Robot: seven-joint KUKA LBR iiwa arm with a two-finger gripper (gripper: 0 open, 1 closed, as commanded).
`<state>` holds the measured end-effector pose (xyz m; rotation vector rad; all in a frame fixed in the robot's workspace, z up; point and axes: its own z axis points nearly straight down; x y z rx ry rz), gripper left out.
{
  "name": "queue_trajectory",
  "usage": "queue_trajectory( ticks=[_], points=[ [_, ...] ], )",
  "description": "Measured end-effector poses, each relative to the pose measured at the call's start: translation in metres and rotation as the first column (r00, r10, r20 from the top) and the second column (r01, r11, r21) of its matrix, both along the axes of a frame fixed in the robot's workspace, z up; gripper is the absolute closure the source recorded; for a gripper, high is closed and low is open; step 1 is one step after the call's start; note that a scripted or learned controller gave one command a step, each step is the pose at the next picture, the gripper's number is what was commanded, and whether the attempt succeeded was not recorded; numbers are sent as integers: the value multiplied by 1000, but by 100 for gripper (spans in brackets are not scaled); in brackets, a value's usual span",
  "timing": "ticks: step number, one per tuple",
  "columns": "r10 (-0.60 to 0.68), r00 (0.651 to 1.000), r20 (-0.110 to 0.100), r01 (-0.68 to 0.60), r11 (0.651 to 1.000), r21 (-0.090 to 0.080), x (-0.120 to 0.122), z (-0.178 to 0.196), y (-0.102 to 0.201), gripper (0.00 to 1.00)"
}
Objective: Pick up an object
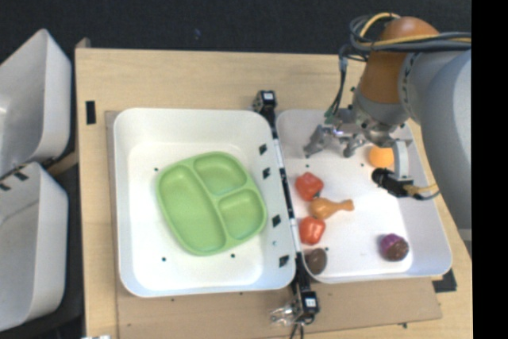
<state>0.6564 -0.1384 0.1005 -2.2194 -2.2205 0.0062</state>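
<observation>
Toys [309,186] hug right bin's [421,250] left wall | claw [337,140] at far edge

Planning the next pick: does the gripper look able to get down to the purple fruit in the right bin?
Probably yes. The purple fruit sits apart from the other items in the right bin, uncovered, and the gripper hovers over that bin's far end.

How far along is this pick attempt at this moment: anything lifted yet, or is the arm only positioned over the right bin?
Done: the arm has reached the far end of the right bin. In hand: nothing shows between the fingers of the gripper, which hangs near the orange ball. Left: the whole pick. Two red pieces, the tan drumstick-shaped toy, the purple piece and the brown piece all lie in the bin.
</observation>
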Motion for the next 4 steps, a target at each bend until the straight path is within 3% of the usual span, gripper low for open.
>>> queue_trajectory(
  ticks=[1, 3, 4],
  points=[
    [0, 1000, 8, 0, 1000, -1, 2, 15, -1, 100],
    [2, 1000, 13, -2, 1000, -1, 6, 137, 0, 100],
    [3, 1000, 9, -3, 1000, 0, 7, 164, -1, 100]
  ],
)
